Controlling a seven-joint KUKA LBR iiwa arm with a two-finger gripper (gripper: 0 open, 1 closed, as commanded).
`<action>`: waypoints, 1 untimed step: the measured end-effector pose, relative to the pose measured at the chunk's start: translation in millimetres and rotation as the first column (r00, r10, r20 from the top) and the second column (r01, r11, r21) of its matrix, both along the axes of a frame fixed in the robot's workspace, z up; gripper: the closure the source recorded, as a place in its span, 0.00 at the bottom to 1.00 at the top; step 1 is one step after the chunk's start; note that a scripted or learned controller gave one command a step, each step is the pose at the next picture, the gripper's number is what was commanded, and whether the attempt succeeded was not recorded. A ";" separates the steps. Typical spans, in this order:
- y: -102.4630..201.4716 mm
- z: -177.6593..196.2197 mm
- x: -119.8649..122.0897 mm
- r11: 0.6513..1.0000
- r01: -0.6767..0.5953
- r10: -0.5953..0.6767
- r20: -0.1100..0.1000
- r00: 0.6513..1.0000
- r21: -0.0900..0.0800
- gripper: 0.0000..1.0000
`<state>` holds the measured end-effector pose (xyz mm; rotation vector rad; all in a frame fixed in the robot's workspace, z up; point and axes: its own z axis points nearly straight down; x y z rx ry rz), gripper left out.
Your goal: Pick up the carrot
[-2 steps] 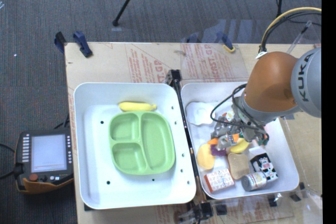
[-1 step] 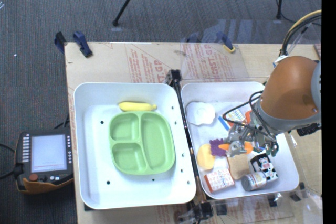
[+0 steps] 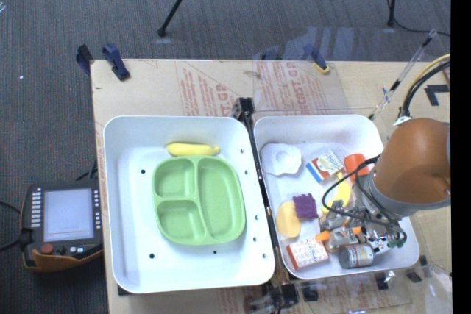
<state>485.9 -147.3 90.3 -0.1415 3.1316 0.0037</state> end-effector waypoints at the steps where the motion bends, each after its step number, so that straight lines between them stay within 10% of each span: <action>1: 54.4 0.1 -2.3 0.999 0.053 -0.053 0.001 0.999 -0.002 1.00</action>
